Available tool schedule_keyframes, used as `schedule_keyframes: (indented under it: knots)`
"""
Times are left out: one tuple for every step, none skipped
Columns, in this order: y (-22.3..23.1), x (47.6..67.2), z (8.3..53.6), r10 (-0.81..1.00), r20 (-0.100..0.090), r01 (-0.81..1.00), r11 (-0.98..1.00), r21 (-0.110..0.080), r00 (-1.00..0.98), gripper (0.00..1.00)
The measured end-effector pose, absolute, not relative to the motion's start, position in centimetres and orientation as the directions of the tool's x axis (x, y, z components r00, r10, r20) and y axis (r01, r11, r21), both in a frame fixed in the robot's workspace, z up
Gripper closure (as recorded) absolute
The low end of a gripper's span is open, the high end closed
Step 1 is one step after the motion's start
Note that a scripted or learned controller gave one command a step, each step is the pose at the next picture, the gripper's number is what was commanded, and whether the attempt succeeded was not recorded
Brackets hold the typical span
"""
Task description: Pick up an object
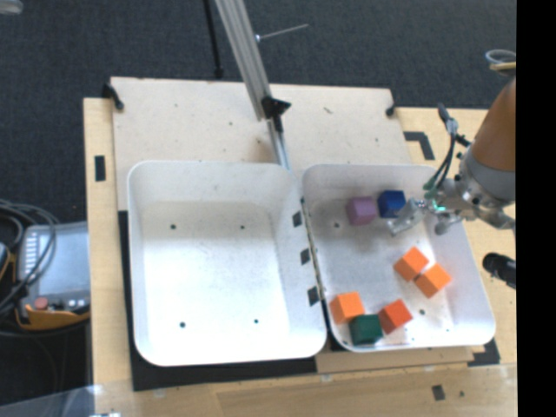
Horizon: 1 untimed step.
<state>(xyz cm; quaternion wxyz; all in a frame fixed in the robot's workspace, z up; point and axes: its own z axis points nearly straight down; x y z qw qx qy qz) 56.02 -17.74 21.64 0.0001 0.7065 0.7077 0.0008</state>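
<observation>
half-hidden blue cube point(392, 202) behind fingers point(401, 225)

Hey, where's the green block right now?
The green block sits in the right bin, near its front edge, tucked between two orange blocks, in the lower right of the camera view.

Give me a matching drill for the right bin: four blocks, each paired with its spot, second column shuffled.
Blocks:
1. blue block
2. purple block
3. green block
4. pair of orange blocks

Places:
A. near the bin's front edge, between two orange blocks
B. mid-bin, toward the right wall, touching each other
C. back of the bin, next to the tool
D. back of the bin, left of the blue one

Pairs: 1-C, 2-D, 3-A, 4-B
</observation>
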Motion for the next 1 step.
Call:
schedule_keyframes:
  knots:
    - [-17.8, 55.65, 17.39, 1.0, -0.001, 1.0, -0.002, -0.004, 0.002, 0.0]
